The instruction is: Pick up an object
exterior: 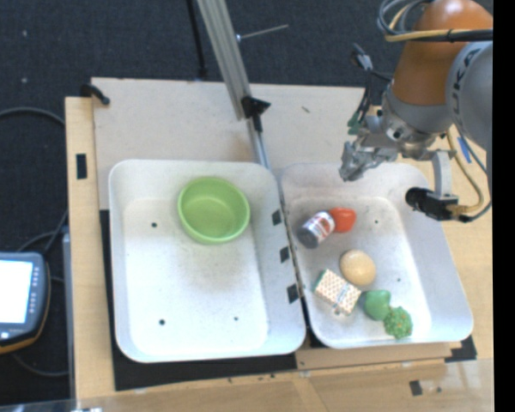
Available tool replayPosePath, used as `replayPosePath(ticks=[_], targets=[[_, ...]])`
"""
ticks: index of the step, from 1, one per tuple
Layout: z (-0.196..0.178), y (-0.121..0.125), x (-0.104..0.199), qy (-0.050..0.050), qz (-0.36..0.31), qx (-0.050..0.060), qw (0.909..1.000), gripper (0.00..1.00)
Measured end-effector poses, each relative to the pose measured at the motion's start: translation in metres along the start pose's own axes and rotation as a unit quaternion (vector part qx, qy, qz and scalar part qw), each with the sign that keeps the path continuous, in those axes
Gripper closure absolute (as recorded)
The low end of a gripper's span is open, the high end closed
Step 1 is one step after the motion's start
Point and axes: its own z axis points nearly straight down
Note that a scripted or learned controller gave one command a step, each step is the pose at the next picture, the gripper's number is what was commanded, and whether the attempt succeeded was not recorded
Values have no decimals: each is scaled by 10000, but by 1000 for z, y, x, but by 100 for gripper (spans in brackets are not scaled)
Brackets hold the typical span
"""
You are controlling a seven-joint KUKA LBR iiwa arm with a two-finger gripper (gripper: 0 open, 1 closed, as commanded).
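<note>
Grey arm (463, 67) with orange band (438, 24), looping yellow and black cables (472, 191).

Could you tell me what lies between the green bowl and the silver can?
In the camera view, the stretch from the green bowl to the silver can holds bare white floor of the left bin, then the two bins' adjoining rims; no object sits there.

Bowl (213, 210) in left bin (137, 256), beside right bin (429, 264)

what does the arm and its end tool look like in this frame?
Grey arm with a rounded orange band above the wrist. Pale and dark cables loop off the top, with more trailing past a black fitting. The gripper is a small, dark grey metal assembly.
</note>
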Motion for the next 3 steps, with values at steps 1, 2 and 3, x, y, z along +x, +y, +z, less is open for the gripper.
replayPosePath(ticks=[1, 2, 3], targets=[[3, -17, 60, 2, -9, 4, 10000, 100], [-3, -26, 103, 6, -10, 0, 10000, 100], [-6, -32, 158, 8, -14, 5, 10000, 100]])
